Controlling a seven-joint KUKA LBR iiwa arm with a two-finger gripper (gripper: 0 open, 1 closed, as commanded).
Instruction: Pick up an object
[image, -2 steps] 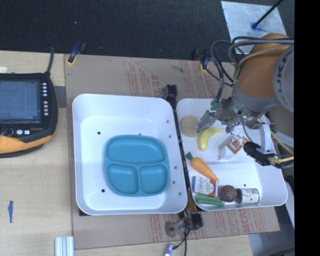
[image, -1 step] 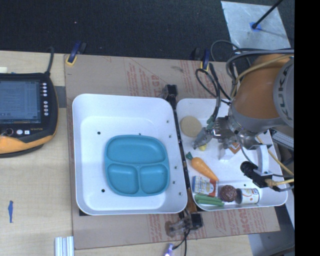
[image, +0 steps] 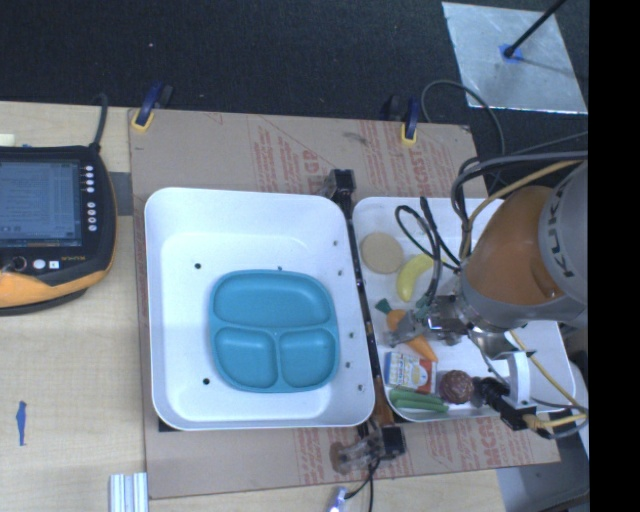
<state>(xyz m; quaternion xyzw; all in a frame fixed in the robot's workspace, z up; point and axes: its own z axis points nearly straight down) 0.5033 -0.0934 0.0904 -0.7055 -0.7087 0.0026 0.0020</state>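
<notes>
We see the arm (image: 515, 255) reaching in from the right over the right bin (image: 372, 215), its orange band and grey body covering much of that bin's far side. The gripper (image: 432, 318) sits low among the clutter, near the bin's middle, but whether it is released or clenched we cannot tell — cables and the wrist hide that part. The objects for picking lie in the right bin: a round tan disc (image: 381, 252) toward the back, a yellow piece (image: 413, 277) just beside it, a small orange piece (image: 398, 320) close to the gripper, a white carton with a red label (image: 408, 371) nearer the front, a dark brown ball (image: 456, 386) beside the carton, and a green stick (image: 418, 402) along the front wall. The left bin (image: 170, 230) holds a blue divided tray (image: 272, 330) — three compartments, lying flat in its middle. A control tablet (image: 45, 225) rests on the bench at far left.
</notes>
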